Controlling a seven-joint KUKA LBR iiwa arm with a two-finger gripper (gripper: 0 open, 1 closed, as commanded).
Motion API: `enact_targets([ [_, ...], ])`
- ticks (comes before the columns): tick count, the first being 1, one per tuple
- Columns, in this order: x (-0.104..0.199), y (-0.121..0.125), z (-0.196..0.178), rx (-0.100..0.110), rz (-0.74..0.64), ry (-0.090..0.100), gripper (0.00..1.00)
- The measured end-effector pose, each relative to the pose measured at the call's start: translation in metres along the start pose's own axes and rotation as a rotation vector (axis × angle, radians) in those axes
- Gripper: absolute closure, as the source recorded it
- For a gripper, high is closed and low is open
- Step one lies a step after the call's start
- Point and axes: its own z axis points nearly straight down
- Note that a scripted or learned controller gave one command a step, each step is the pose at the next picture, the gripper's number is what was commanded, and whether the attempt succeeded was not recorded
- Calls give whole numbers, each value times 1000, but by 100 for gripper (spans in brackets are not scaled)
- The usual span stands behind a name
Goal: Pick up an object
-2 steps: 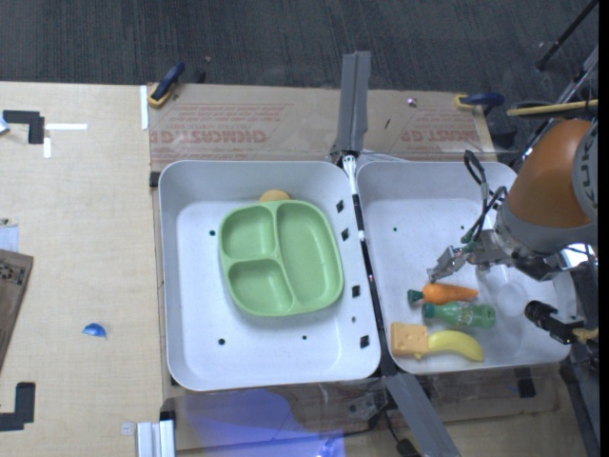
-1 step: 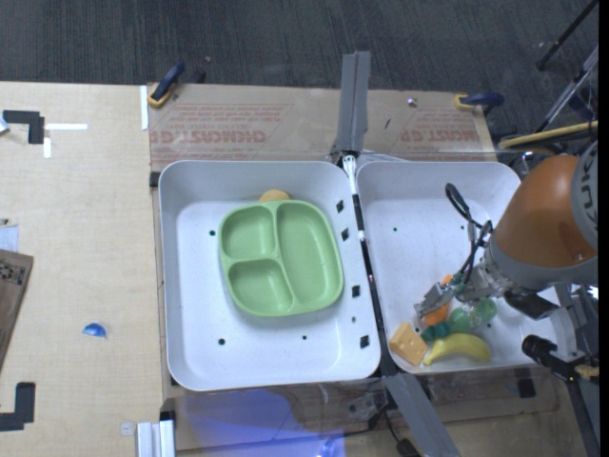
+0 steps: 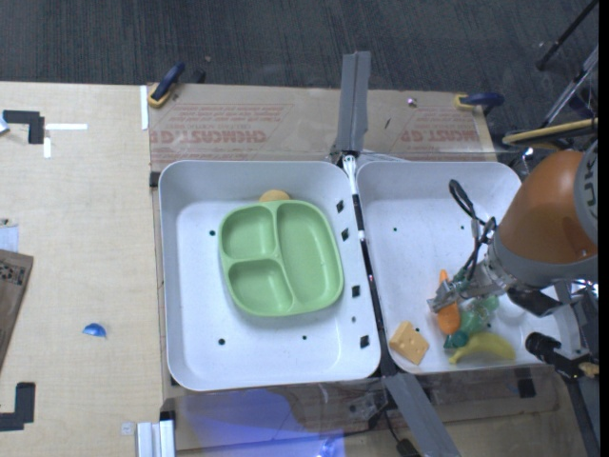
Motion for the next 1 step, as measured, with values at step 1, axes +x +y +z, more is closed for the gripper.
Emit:
enact_targets([
  [1, 70, 44, -91, 0, 117, -2, 100],
])
